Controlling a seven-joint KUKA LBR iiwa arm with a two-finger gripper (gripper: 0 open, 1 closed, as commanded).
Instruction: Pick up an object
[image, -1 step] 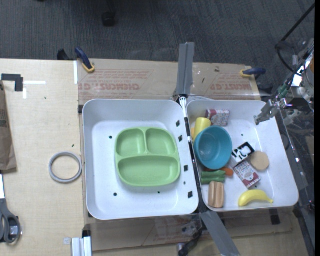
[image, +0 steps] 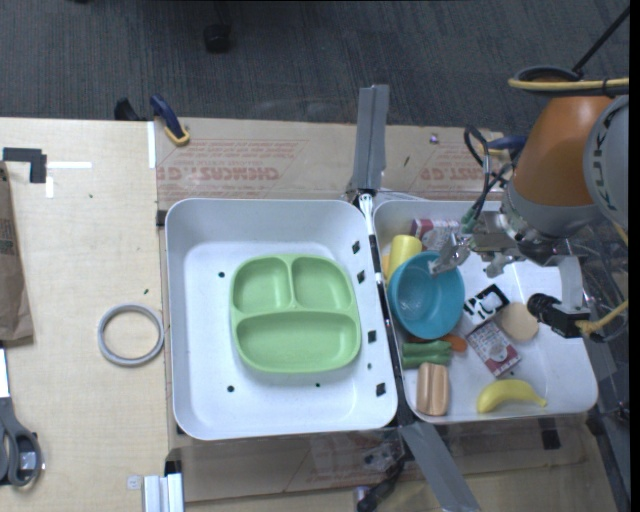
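Note:
The right bin (image: 575, 395) holds a blue bowl (image: 425, 300), and a yellow cup (image: 402, 250) leans behind it. Also in this bin are a banana (image: 510, 397), a tan cylinder (image: 432, 388), a green toy vegetable (image: 428, 352), a red and white packet (image: 493, 346), a beige round piece (image: 520, 322) and a black and white card (image: 487, 300). My gripper (image: 455, 250) hangs over the bowl's far rim, at the back of the right bin. Nothing is visibly held in it.
The left bin (image: 190, 330) carries a green divided plate (image: 295, 315). A grey ring (image: 131, 333) lies on the bench to the left of the bins. A metal divider bar (image: 370, 140) stands between the bins at the back. The arm's orange band (image: 565, 140) looms over the right bin's far corner.

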